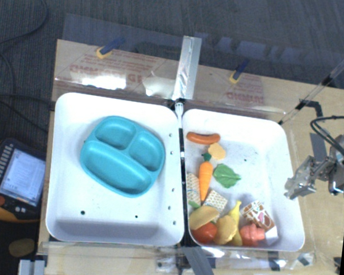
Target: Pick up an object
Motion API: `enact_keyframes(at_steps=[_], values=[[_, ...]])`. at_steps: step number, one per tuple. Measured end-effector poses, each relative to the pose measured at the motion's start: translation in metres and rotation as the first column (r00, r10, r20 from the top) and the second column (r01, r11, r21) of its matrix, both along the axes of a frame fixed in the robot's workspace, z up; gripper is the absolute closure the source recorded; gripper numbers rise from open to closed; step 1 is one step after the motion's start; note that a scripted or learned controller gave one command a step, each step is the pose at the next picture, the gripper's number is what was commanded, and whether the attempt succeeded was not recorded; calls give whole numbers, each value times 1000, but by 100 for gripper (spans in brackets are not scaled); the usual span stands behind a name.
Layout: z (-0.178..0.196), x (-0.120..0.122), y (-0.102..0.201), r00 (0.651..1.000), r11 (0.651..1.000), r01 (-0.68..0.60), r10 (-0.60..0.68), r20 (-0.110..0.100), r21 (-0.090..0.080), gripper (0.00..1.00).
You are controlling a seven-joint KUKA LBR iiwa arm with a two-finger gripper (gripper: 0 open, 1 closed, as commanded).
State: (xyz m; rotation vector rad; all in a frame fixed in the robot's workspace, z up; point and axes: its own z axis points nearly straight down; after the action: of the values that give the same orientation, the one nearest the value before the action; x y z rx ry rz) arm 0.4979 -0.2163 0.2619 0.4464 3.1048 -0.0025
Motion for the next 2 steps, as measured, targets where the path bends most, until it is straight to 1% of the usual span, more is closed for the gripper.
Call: enact_keyframes(at_steps=[1, 2], values=[[7, 23, 15, 979, 979, -204, 204, -2, 1, 100], [68, -5, -7, 974, 974, -225, 225, 0, 0, 100]])
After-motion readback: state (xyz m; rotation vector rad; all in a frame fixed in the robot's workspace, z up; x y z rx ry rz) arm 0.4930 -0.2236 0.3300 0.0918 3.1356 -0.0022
